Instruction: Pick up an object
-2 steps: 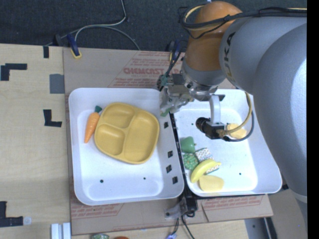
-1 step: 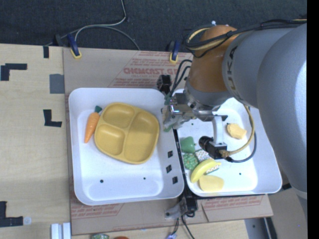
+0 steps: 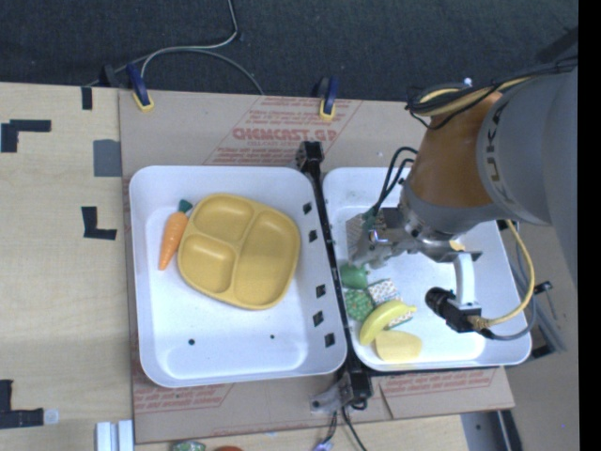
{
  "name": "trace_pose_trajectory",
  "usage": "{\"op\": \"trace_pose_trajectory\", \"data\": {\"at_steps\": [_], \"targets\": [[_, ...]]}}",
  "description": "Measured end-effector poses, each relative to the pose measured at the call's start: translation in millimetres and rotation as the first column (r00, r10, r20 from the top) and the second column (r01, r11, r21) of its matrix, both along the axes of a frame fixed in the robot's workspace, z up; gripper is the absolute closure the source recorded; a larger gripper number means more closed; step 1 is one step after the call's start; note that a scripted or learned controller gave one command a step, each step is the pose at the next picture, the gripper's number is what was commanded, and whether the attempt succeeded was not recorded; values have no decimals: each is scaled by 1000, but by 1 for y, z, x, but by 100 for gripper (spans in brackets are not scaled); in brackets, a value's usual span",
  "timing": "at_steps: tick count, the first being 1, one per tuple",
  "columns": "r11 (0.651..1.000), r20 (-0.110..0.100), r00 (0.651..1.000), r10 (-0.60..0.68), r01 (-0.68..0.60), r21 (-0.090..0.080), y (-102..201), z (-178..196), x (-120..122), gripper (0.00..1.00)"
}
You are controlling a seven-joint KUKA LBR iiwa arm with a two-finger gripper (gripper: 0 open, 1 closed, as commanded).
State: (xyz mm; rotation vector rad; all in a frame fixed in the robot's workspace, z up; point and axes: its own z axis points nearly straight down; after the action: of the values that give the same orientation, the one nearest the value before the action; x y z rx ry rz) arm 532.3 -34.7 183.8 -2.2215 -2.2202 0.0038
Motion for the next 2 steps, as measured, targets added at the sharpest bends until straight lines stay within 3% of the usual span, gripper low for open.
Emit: {"op": "trace_pose_trajectory", "data": {"at_steps": [1,2], "targets": [[1000,0,1000,2,-2,1,1,0,0,0],[1000,1,1000,1,-1,0,-36,0,66,0]]}}
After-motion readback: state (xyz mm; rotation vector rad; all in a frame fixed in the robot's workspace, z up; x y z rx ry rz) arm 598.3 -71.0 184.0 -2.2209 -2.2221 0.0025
